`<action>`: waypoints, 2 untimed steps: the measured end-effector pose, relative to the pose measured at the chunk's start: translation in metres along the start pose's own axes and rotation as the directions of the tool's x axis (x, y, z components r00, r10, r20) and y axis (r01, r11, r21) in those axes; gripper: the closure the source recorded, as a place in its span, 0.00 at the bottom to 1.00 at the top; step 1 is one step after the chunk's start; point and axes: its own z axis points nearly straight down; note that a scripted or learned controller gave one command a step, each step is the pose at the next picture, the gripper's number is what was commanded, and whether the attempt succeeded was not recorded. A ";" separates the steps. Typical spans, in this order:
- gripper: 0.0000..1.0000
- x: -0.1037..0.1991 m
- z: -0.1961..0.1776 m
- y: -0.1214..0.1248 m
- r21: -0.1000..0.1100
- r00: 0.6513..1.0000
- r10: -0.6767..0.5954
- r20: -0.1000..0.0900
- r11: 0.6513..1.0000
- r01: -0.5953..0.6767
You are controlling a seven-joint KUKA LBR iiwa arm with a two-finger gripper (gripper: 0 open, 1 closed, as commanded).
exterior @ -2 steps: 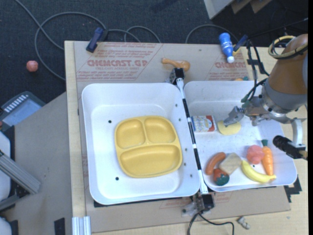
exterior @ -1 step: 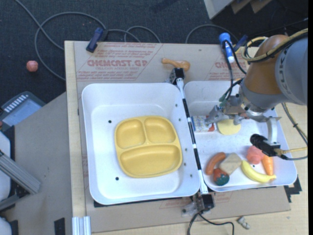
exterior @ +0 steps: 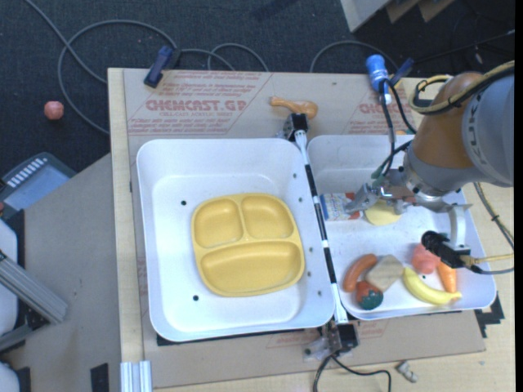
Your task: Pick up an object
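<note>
Jaws [exterior: 365, 203] hang low in the right bin [exterior: 343, 149], just at nine o'clock of a pale yellow lemon-like piece [exterior: 382, 216]; spread or pinched, I cannot tell. Risk: they graze it and it rolls away ungripped.

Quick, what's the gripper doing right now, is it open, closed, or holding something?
Gripper: low in the right bin, beside a pale yellow object; open or closed cannot be told.
</note>
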 end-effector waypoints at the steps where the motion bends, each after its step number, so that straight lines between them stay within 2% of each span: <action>1: 0.00 0.030 0.000 0.039 -0.007 1.000 0.001 0.006 1.000 -0.001; 2: 0.00 -0.017 0.004 -0.068 0.005 1.000 0.003 0.004 1.000 -0.003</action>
